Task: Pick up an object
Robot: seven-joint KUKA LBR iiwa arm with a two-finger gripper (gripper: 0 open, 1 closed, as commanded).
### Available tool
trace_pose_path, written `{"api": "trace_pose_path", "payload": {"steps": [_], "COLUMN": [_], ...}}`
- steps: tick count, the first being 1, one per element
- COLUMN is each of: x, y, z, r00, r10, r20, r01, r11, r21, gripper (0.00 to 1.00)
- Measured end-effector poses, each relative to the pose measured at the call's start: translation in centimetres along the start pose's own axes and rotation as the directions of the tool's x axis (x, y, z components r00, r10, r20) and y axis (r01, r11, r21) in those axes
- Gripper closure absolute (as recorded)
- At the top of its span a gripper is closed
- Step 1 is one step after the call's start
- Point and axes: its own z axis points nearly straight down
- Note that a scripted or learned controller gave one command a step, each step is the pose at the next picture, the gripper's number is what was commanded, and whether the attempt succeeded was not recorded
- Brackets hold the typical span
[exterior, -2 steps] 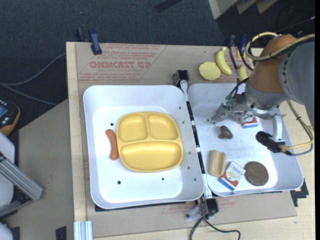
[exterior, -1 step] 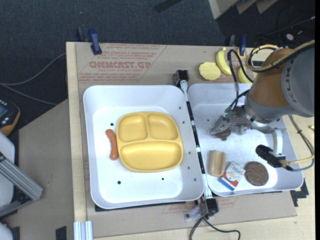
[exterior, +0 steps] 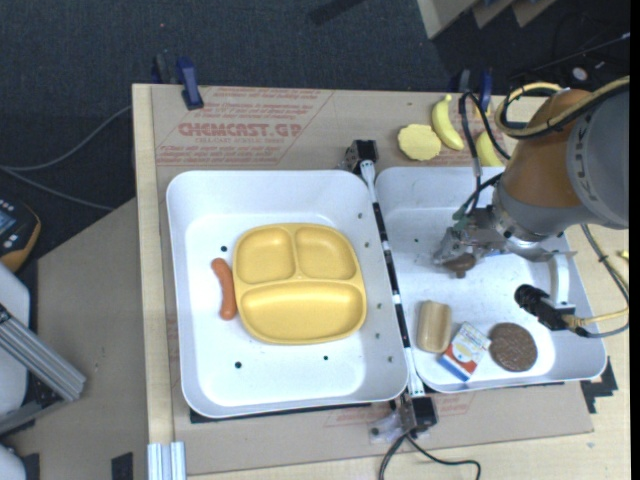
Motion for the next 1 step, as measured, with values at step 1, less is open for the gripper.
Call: {"api": "trace_pose_path", "payload": {"steps": [1], "x": [9.13], "y": [-2.21], "z": [-12.53], "r00": [1.0], "r10": [-0.011], "r20": [-0.002], "r01": [0.011], "r11": [1.0], "r21": [-0.011], "gripper": [1.0]}}
